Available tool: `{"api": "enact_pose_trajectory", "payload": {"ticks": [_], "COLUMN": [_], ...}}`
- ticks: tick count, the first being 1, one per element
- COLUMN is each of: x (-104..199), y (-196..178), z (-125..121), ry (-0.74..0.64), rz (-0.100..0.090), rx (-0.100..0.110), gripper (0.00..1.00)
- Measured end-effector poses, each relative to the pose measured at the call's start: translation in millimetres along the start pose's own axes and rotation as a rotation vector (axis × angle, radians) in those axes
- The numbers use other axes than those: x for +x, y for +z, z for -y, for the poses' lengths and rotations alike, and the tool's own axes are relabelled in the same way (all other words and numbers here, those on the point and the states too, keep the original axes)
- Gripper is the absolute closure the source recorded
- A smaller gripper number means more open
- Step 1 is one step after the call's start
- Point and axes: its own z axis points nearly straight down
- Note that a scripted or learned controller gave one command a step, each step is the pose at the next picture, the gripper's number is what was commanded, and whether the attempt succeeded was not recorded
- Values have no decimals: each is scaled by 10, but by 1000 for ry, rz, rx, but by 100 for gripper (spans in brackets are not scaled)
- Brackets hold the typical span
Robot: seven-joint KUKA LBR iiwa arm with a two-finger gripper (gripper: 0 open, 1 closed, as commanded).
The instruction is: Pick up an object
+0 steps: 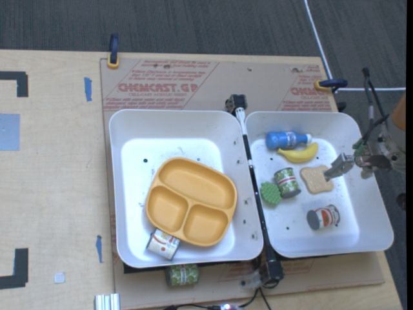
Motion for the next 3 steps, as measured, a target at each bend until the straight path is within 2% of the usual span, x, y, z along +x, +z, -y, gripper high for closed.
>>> {"api": "enact_pose_trajectory", "payload": {"ticks": [1, 2, 3], "x": [280, 717, 732], "y": [1111, 1095, 993], "z": [-290, -283, -293], "ry": [-1, 5, 5], "rz": [3, 15, 11], "rx": [-9, -18, -19], "gripper": [0, 0, 100]}}
